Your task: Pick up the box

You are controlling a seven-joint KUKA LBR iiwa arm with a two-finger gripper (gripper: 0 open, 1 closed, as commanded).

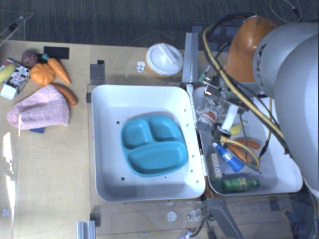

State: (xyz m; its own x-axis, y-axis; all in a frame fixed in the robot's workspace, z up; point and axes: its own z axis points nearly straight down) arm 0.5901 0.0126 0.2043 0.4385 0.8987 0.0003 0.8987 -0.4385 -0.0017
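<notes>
My gripper hangs low over the far left part of the right bin, half hidden by cables and the grey arm. Just below it lies a pale, narrow box-like thing, tilted, beside a yellow piece; whether this is the box is unclear. A small can with a red band stands against the bin's left wall, close under the gripper. I see nothing clearly held.
The right bin also holds a blue tube, an orange item, a green bottle and a grey strip. A blue divided plate lies in the left bin. Toys and a pink cloth sit on the bench at left, with a white lid behind.
</notes>
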